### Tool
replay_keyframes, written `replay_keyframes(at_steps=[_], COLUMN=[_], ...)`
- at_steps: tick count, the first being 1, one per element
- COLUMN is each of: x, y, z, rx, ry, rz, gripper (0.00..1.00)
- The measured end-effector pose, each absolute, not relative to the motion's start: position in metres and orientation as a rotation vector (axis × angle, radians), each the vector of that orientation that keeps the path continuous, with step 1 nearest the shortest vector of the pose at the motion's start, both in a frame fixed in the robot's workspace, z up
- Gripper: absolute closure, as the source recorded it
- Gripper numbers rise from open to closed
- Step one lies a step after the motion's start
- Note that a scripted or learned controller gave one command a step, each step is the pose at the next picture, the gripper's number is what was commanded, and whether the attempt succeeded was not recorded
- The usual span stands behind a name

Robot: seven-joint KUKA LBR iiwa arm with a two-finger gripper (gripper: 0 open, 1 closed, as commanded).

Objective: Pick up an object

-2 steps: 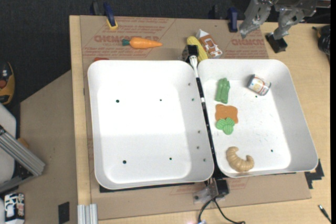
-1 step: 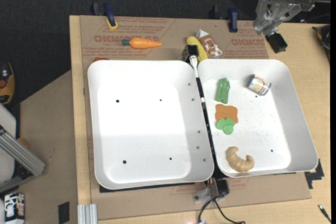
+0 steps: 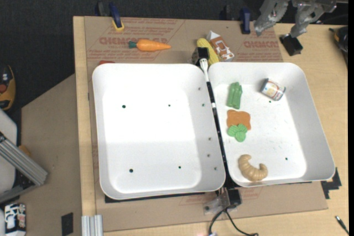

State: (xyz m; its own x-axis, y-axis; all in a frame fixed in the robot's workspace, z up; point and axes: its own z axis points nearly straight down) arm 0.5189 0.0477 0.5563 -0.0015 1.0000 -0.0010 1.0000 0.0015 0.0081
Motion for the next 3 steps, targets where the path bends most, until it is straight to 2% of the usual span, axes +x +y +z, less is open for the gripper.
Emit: replay_keyframes(at_steps=[1, 2, 3], x=[0.52, 0.519, 0.52], y=[0.048, 0.048, 0.048], z=[0.567, 0.567, 0.578], rx=[2.212, 2.213, 2.209], ry=[2.216, 2.217, 2.214], rz=[0.013, 0.012, 0.018], gripper=[1.0, 0.0, 1.0])
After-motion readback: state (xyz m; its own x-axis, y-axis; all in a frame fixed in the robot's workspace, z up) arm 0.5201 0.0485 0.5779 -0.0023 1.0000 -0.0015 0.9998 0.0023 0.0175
